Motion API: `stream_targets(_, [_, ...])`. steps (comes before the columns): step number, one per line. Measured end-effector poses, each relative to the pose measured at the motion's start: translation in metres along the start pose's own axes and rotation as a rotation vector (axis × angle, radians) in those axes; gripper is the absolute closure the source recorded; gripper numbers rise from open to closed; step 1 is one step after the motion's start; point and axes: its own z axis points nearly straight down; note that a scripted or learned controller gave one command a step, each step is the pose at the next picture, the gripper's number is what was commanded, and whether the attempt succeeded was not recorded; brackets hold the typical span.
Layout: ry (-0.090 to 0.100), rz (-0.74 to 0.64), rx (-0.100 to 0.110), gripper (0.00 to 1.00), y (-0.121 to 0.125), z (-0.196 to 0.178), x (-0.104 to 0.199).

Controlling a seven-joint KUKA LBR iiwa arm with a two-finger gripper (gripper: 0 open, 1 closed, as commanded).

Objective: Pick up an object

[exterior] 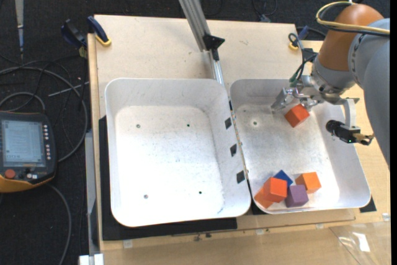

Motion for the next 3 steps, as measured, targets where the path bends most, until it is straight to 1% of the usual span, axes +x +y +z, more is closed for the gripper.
stream_targets(1, [0.001, 0.001, 0.008, 0.00, -0.034, 0.000, 0.051])
stream_targets(2, [-0.001, 0.006, 0.003, 1.00, -0.032, -0.010, 0.048])
stream_targets(3, [0.003, -0.004, -0.001, 1.00, -0.042, -0.104, 0.148])
